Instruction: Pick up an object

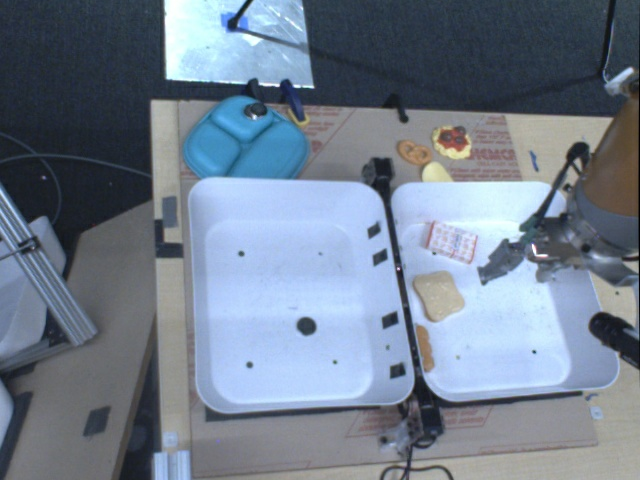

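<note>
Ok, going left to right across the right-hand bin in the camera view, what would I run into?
Small tan piece at the bin's left wall → bread slice → red-and-white packet → claw, hovering over the bin floor to the right of the packet.

Even, bright light falls from overhead, and the two shallow white plastic bins (300, 203) glow almost washed out, their surfaces nearly without texture. Shadows are soft and short along the bin rims. The square sheet of crinkled silvery foil (238, 26) on the dark floor shows pale glare. The grey two-finger gripper (495, 265) looks slightly blurred, and fine detail is grainy throughout
</note>
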Motion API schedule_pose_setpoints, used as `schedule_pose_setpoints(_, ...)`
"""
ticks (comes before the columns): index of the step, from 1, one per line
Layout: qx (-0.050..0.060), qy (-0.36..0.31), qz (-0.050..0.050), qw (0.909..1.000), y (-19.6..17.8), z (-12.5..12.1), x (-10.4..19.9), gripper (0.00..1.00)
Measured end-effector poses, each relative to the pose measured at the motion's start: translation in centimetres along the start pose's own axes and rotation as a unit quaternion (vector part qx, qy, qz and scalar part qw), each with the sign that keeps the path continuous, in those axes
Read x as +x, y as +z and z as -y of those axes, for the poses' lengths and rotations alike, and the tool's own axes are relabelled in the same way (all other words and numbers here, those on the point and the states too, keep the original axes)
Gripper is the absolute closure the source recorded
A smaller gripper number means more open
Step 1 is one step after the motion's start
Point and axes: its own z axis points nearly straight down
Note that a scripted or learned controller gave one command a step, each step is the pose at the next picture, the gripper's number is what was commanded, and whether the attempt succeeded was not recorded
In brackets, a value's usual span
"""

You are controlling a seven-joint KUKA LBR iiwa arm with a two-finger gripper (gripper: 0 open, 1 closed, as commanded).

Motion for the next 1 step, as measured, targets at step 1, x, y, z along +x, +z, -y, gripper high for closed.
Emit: schedule_pose_setpoints(1, -0.004, 0.003, 0.002, 1.0000, 19.40, 0.74, -4.78, 0.00)
